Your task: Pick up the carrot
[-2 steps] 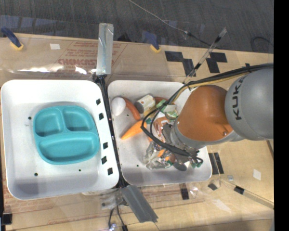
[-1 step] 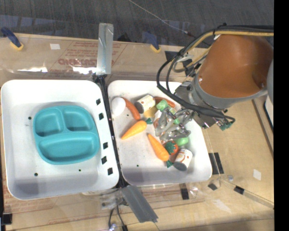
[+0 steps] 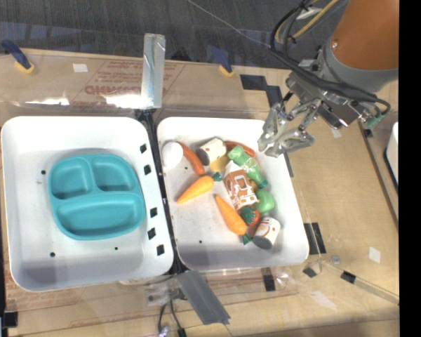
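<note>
Two carrots in right bin (image 3: 295, 248): nearer carrot (image 3: 196, 189) lies diagonally at bin centre-left, tip down-left, well left and below gripper (image 3: 284, 137), which hovers empty at bin's upper-right rim, fingers spread.

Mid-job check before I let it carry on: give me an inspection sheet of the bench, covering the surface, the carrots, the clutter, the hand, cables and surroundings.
Surface: bench bears two white bins side by side; left bin, right bin.
Job's things: two carrots lie in the right bin, one carrot near its middle, a second carrot nearer the front. Neither is lifted.
Clutter: a red-and-white carton, green toy foods, a small can and a white egg crowd the carrots. A teal divided plate sits in the left bin.
Hand: hand hovers over the right bin's back right corner, holding nothing.
Cables: black and yellow cables run along the arm.
Surroundings: dark carpet beyond the bench.
</note>
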{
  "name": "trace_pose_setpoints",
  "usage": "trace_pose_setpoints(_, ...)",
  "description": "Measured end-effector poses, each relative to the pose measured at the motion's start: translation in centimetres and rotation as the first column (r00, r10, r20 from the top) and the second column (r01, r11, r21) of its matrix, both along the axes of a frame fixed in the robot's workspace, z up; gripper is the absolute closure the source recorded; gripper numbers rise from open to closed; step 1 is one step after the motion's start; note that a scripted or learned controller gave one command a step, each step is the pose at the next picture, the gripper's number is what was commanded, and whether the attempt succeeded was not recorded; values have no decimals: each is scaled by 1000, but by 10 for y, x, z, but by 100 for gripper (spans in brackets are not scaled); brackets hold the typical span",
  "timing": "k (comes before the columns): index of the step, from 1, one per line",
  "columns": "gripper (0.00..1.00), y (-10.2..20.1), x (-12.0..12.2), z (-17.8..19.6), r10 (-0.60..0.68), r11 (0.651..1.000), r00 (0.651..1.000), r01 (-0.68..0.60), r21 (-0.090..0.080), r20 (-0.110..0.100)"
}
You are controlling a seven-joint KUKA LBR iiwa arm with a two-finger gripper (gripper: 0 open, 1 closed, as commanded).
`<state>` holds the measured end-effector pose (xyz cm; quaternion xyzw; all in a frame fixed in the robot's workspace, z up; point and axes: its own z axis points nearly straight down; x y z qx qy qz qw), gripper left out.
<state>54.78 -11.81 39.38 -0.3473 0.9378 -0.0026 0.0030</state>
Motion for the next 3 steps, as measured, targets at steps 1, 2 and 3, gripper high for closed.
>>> trace_pose_setpoints(1, 100, 8, -61, -50, 165, 986, 986, -165, 3, -8)
trace_pose_setpoints(2, 100, 8, -60, -39, 169, 986, 986, -169, 2, -6)
trace_pose_setpoints(3, 100, 9, -58, -29, 172, 985, 985, -172, 1, -4)
